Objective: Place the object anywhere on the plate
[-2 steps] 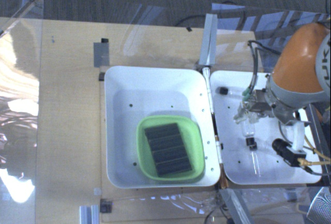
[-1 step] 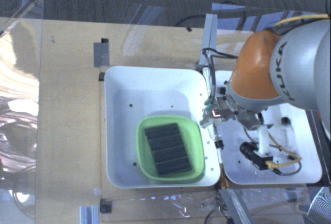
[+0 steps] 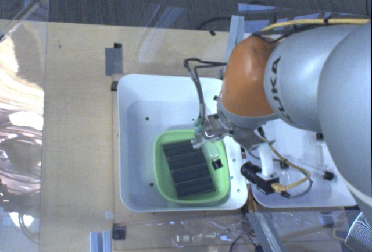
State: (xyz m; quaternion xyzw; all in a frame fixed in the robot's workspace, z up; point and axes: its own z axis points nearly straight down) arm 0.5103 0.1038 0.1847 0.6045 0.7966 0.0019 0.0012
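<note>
A green plate [image 3: 164,152] with a raised rim lies in the front right part of the left bin [image 3: 139,111]. A dark ribbed rectangular object [image 3: 187,169] lies flat on it, covering most of its middle. My gripper [image 3: 205,133] hangs over the plate's far right rim, just beyond the dark object's far end. The orange band and grey wrist [image 3: 250,85] above hide most of the gripper.
The right bin [image 3: 302,192] is largely covered by the arm; cables and a yellow-tipped connector [image 3: 279,187] hang over it. A black cable [image 3: 196,79] loops over the left bin's far wall. The wooden bench [image 3: 70,146] lies to the left.
</note>
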